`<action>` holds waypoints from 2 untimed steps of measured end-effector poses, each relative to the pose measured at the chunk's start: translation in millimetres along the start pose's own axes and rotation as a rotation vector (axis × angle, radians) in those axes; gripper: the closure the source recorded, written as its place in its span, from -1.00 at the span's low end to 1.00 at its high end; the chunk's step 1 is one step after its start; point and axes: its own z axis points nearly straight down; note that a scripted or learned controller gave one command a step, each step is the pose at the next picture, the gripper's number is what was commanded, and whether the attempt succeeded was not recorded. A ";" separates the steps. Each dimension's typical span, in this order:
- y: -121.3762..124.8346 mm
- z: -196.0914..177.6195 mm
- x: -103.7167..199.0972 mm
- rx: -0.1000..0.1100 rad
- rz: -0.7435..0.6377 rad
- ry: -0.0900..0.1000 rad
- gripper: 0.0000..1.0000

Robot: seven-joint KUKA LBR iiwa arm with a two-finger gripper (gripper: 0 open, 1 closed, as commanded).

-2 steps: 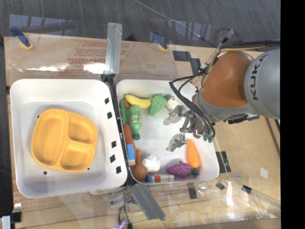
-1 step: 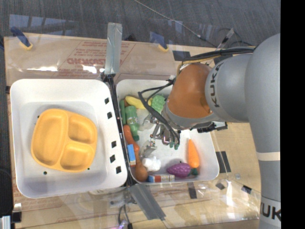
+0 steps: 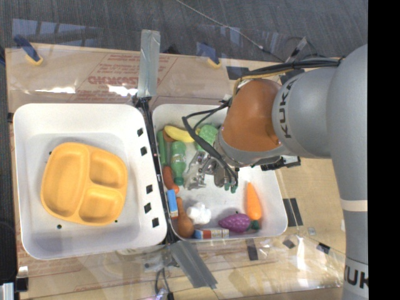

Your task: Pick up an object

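My gripper [image 3: 212, 175] hangs low over the middle of the right bin [image 3: 272, 192], under the orange wrist band. Its fingers stand apart with bare white floor between them and nothing held. Just left of it lies a pale green bottle [image 3: 178, 161]. A yellow banana [image 3: 177, 133] and a light green vegetable [image 3: 209, 132] lie beyond it, the vegetable partly under the wrist. An orange carrot [image 3: 252, 200] lies to its right, toward the near side. Purple grapes [image 3: 234, 222] and a white lump [image 3: 200, 214] sit near the front wall.
The left bin [image 3: 25, 167] holds a yellow divided plate [image 3: 84, 183]. Along the right bin's left wall lie a dark green cucumber [image 3: 161, 145], a reddish sausage [image 3: 169, 179], a blue piece [image 3: 172, 202] and a brown item [image 3: 184, 225]. A small marker [image 3: 209, 234] rests at the front.
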 end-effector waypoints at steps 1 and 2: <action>25.6 -124.6 -42.9 -0.001 0.016 -0.008 1.00; -22.1 -173.5 -80.1 0.001 -0.152 -0.002 1.00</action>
